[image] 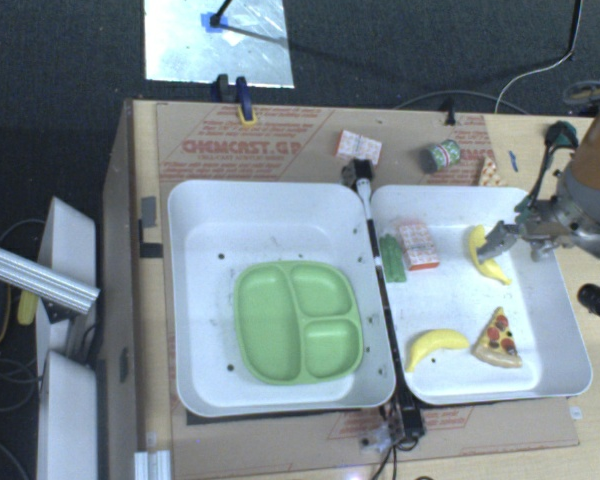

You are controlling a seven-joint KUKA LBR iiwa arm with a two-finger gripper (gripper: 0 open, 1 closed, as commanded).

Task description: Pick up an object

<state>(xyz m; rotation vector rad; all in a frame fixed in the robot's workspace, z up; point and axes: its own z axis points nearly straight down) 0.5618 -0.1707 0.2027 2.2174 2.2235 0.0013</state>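
camera view: two white bins side by side on the bench; the right bin (pixel 555 298) is the landmark here. the arm (pixel 592 183) comes in over the right bin's far right rim, gripper (pixel 500 240) low over the bin's upper right part. gripper sits right at a yellow banana (pixel 483 253) lying just inside that area; fingers look to be at the banana's upper end, but the picture is too coarse to say whether they grasp it or are spread, so cannot tell. toward the bin's near edge, a second banana (pixel 436 345) lies curved, near the left wall. just right of it, a pizza slice toy (pixel 499 340), apart from the banana. in the bin's upper left part, a pink-and-white box (pixel 418 245), with a green bar-shaped item (pixel 391 255) just beside it against the left wall. left of the right bin, the left bin (pixel 205 228) holds a green divided plate (pixel 299 320). beyond the right bin's far rim, on the cardboard, a small green can (pixel 443 155) and a small printed packet (pixel 359 147) lie well apart from the bin's contents.
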